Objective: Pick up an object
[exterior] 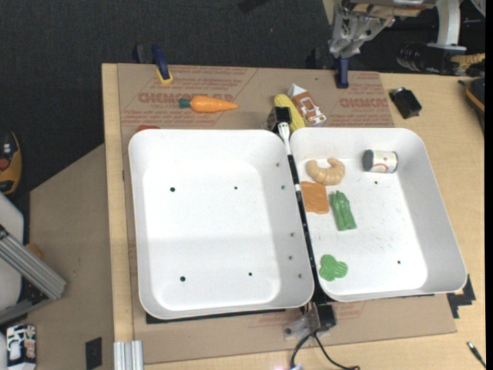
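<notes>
Nearest the lens, a black cable (pixel 323 351) trails off the front edge of the bench (pixel 477 206), just below the seam between the left bin (pixel 154 168) and the right bin (pixel 431 230). Within the right bin lie a green leafy piece (pixel 333 267) at the front, a green stalk (pixel 343 210) beside an orange block (pixel 314 197), a tan croissant (pixel 326 170) and a small can (pixel 380 161) toward the back. Behind the bins, on the cardboard, rest a carrot (pixel 209 104), a banana (pixel 285 108) and a small carton (pixel 308 108). High at the back, the gripper (pixel 350 46) hangs well apart from everything, nothing between its tips; how wide it stands cannot be told
</notes>
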Controlling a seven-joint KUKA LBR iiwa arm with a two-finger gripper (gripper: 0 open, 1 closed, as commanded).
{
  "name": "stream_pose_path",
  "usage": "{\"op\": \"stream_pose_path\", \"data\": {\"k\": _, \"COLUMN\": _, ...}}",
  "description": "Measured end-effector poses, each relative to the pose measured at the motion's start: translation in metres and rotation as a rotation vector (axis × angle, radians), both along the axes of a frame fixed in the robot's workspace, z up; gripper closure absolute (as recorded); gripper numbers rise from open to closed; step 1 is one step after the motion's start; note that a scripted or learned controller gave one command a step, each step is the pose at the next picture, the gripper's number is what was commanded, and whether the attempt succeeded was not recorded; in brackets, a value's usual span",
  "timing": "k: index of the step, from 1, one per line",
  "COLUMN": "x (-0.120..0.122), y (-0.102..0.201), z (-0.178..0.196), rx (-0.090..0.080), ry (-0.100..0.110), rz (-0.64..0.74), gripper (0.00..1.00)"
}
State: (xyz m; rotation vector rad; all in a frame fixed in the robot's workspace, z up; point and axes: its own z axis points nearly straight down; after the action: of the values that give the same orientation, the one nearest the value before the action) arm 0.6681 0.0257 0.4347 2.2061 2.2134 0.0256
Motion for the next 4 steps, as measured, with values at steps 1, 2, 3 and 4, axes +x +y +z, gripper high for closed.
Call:
{"op": "stream_pose_path", "data": {"k": 1, "x": -0.048, "y": 0.05, "z": 0.109, "rx": 0.003, "ry": 0.008, "rz": 0.004, "gripper": 1.0}}
{"op": "stream_pose_path", "data": {"k": 2, "x": -0.082, "y": 0.099, "z": 0.101, "rx": 0.001, "ry": 0.026, "rz": 0.002, "gripper": 1.0}}
{"op": "stream_pose_path", "data": {"k": 3, "x": -0.126, "y": 0.168, "z": 0.101, "rx": 0.001, "ry": 0.026, "rz": 0.004, "gripper": 1.0}}
{"op": "stream_pose_path", "data": {"k": 4, "x": -0.178, "y": 0.201, "z": 0.101, "rx": 0.0, "ry": 0.027, "rz": 0.002, "gripper": 1.0}}
